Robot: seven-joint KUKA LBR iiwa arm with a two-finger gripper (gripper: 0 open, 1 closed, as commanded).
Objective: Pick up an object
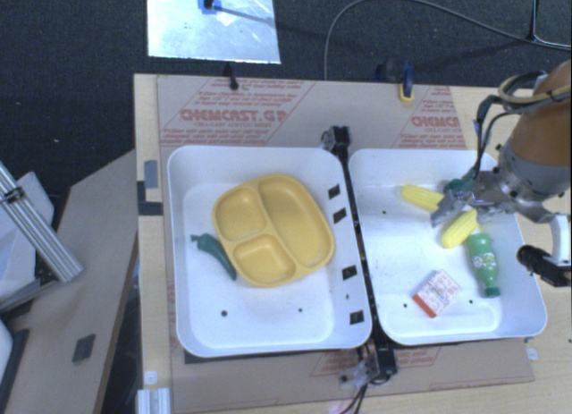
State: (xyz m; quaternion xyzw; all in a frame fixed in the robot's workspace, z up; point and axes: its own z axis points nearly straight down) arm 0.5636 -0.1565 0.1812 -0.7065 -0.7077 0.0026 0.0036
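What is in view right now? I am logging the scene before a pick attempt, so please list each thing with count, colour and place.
shallow white plastic bins: 2, white, side by side on the bench
yellow three-compartment plate: 1, yellow, left bin
dark green pepper-shaped toy: 1, green, left bin, at the plate's left edge
yellow corn-cob toys: 2, yellow, right bin, near the gripper
small green bottle: 1, green, right bin, right side
small red-and-white packet: 1, right bin, near front
shiny metal sheet: 1, silver, behind the bench
gripper: 1, over the right bin by the corn
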